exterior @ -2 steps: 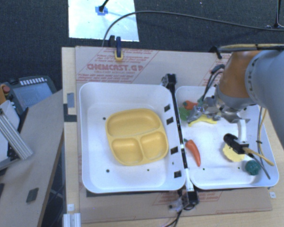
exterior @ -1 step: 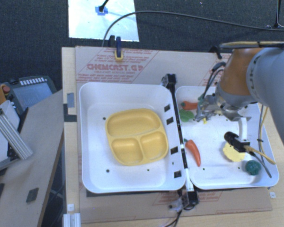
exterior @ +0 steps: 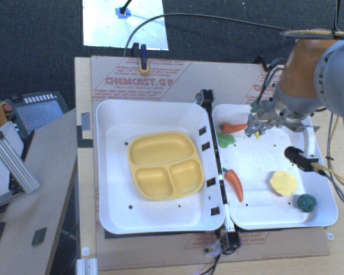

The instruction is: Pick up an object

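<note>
My gripper (exterior: 254,129) hangs low over the far left part of the right bin (exterior: 327,211). Just to its left an orange carrot-like piece (exterior: 234,127) lies by the bin's far wall, its right end right at the gripper tip. I cannot make out whether the two touch. A green leafy piece (exterior: 225,140) sits just below it. Near the divider lies a second orange carrot (exterior: 234,184). A yellow lump (exterior: 283,183) and a dark teal ball (exterior: 306,201) rest toward the near right corner.
The left bin (exterior: 112,171) holds a yellow three-compartment plate (exterior: 163,165) in its middle. The raised divider with black clips (exterior: 213,153) runs between the bins. The grey arm with its orange band (exterior: 309,67) reaches in over the far right.
</note>
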Robot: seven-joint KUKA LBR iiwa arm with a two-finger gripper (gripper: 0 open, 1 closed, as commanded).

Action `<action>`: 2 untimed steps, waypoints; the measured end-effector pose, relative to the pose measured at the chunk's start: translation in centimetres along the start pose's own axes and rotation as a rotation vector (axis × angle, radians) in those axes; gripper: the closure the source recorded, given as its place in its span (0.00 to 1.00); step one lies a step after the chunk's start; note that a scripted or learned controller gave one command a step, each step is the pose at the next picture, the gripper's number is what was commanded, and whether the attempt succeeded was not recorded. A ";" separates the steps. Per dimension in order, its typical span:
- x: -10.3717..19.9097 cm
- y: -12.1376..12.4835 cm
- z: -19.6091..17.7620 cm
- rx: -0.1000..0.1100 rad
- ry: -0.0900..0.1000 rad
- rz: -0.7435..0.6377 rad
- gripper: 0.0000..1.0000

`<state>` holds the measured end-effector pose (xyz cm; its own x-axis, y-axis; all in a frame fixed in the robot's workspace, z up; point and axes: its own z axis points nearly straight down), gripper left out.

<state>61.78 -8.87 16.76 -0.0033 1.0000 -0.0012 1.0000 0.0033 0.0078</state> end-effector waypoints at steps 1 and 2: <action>0.0 0.2 -5.5 0.000 0.000 -0.001 1.00; -0.5 -0.6 -10.8 0.002 0.000 0.000 1.00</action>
<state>61.11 -9.39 27.60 -0.0032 1.0000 -0.0009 1.0000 0.0032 0.0054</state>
